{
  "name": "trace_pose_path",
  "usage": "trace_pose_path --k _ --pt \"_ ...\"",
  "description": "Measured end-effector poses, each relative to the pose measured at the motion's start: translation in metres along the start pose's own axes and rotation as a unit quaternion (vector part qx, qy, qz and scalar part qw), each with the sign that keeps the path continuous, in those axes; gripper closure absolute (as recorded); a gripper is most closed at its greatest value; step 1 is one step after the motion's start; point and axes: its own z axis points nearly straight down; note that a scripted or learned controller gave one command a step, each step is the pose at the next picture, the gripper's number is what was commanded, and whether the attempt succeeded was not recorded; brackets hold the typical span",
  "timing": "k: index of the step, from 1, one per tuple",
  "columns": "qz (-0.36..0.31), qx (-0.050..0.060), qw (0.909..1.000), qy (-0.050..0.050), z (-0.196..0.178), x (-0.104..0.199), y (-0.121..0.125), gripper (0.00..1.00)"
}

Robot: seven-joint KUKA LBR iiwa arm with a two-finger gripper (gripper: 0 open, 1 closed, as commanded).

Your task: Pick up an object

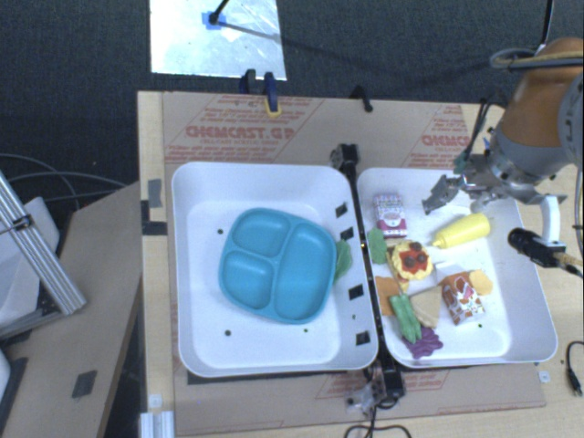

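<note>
My gripper hovers over the far part of the right bin, open, with nothing between its fingers. Just below it lies a yellow squeeze bottle. To the left of the gripper sits a pink and white carton. Nearer the front are a yellow and red pizza piece, a red and white box, an orange slice, a bread slice, a green vegetable and purple grapes.
The left bin holds a blue divided plate with a green piece tucked at its right edge. A black divider runs between the bins. The arm's orange band rises at the right.
</note>
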Motion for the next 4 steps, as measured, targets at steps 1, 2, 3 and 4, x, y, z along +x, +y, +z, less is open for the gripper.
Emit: trace_pose_path --k 1,2,3,4 --pt "-0.001 -0.001 1.0000 0.000 -0.011 0.000 0.001 1.00" --pt "0.002 0.002 1.0000 0.001 0.001 0.010 -0.058 1.00" --pt "-0.004 0.001 1.0000 0.002 0.003 0.083 -0.071 1.00" --pt "-0.006 -0.003 1.0000 0.003 -0.065 0.173 -0.091 1.00"
